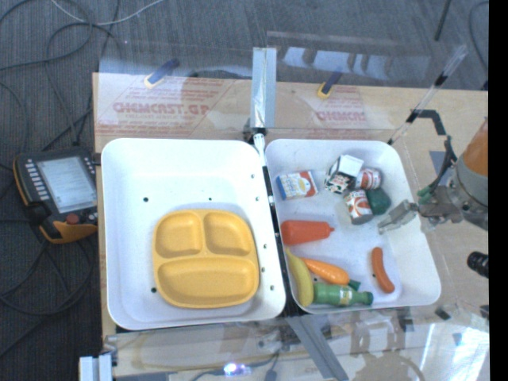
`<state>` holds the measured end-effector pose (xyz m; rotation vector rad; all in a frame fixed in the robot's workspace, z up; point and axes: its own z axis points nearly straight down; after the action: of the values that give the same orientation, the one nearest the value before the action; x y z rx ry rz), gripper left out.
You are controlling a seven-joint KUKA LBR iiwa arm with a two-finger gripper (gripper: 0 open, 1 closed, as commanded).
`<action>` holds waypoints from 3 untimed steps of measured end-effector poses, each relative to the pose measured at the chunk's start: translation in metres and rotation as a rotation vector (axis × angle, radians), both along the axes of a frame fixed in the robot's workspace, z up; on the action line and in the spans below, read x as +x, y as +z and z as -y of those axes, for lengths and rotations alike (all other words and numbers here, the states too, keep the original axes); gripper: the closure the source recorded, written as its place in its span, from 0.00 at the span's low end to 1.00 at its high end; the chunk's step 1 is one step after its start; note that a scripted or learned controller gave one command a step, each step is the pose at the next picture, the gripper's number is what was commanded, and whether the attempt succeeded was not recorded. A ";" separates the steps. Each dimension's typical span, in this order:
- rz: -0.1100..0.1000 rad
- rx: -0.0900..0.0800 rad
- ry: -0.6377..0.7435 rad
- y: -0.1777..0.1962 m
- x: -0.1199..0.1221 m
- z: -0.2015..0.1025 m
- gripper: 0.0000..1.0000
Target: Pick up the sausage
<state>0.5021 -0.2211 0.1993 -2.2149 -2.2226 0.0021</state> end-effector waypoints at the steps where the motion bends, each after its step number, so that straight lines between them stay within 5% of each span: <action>1: 0.003 0.001 0.096 -0.103 -0.005 -0.009 0.00; 2: 0.016 0.015 -0.117 -0.104 0.004 -0.010 0.00; 3: 0.021 0.001 -0.119 -0.099 0.004 -0.005 1.00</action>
<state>0.5063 -0.2158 0.1004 -2.3537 -2.0964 -0.0226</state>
